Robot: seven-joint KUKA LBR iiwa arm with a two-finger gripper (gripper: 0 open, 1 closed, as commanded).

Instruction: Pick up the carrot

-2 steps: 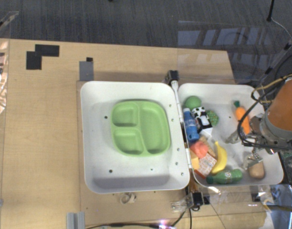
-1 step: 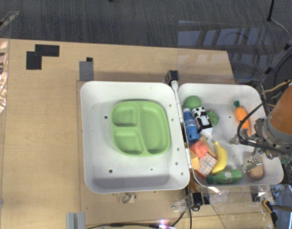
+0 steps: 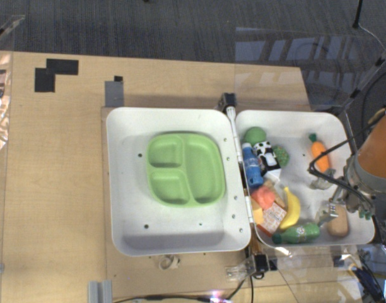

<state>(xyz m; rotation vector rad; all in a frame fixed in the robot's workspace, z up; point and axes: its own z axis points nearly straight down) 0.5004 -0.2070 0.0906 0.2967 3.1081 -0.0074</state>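
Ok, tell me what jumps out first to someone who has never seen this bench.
The bright green divided plate sits alone in the left bin. The right bin is a crowded heap of toy food along its left side, with a yellow banana near the front. The orange carrot lies apart toward the right, close to the arm.

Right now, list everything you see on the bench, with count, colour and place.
bins: two, white, side by side on the bench
divided plate: one, light green, in the left bin
carrot: one, orange with green top, right bin, far right part
ball: one, green, right bin, far left corner
cow toy: one, black and white, beside the ball
tube: one, blue, along the right bin's left wall
banana: one, yellow, right bin, near side
bottle: one, green, right bin's near edge
arm: one, grey with orange band, over the right bin's right side
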